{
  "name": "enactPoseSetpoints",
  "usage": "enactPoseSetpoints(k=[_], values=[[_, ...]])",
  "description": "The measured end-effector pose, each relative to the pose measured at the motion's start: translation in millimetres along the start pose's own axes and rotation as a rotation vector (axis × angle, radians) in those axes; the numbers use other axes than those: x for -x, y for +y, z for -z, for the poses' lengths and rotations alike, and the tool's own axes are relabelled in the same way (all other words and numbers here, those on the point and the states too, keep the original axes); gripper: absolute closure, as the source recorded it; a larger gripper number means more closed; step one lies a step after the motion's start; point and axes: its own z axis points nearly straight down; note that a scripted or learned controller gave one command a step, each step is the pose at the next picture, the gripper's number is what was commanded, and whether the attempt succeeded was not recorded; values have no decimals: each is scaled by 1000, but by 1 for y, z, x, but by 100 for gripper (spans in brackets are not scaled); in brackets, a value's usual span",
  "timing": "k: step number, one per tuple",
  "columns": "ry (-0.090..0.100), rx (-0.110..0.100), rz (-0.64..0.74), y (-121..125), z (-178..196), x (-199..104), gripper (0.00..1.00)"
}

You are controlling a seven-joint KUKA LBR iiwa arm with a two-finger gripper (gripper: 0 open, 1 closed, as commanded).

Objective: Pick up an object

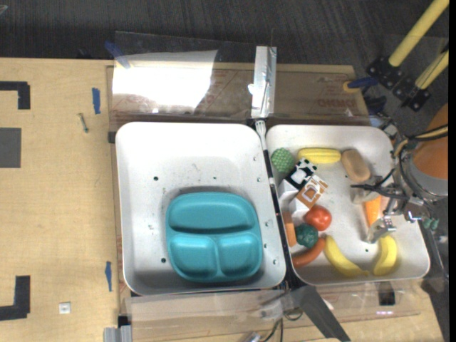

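The right bin (pixel 335 135) holds several toy foods. A small yellow banana (pixel 319 155) and a tan bread-like piece (pixel 355 165) lie at its back, beside a green ball (pixel 281 159). A black-and-white checkered cube (pixel 305 171) and an orange-and-white block (pixel 312 191) sit in the middle, above a red tomato (pixel 318 218). A long yellow banana (pixel 342 259) and a second banana (pixel 386 255) lie at the front. My gripper (pixel 385 224) hangs low over the bin's right side, just beside an orange carrot-like piece (pixel 372 209) and above the second banana.
The left bin (pixel 142 155) holds a teal divided tray (pixel 212 235). A red chili (pixel 308 256) and a dark green piece (pixel 307 236) lie near the wall between the bins. The arm's orange band (pixel 433 164) sits over the right bin's right rim.
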Motion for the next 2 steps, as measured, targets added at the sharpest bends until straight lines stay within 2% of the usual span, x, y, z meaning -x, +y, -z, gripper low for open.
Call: enactPoseSetpoints(k=[1,2], values=[[-15,-6,2,0,14,5,100],[-13,-5,2,0,13,4,0]])
